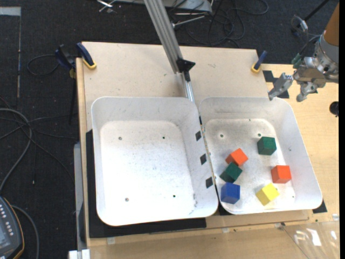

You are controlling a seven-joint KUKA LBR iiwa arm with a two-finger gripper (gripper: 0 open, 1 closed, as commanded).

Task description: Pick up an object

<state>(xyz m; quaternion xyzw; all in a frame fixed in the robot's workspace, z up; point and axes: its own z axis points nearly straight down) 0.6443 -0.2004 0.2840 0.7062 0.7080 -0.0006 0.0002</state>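
Several small cubes lie in the right bin [302,144]: a green one [266,145], an orange one [237,157], a dark green one [232,172], a red one [281,174], a blue one [230,192] and a yellow one [267,193]. My gripper [291,89] hangs above the bench at the bin's far right corner, well behind the cubes. It is open, its two fingers spread apart, and nothing sits between them.
The left bin [108,112] sits beside the right one. A slanted metal pole [164,28] runs down to the junction of the bins at the back. Clamps [86,55] [259,62] grip the board's far corners.
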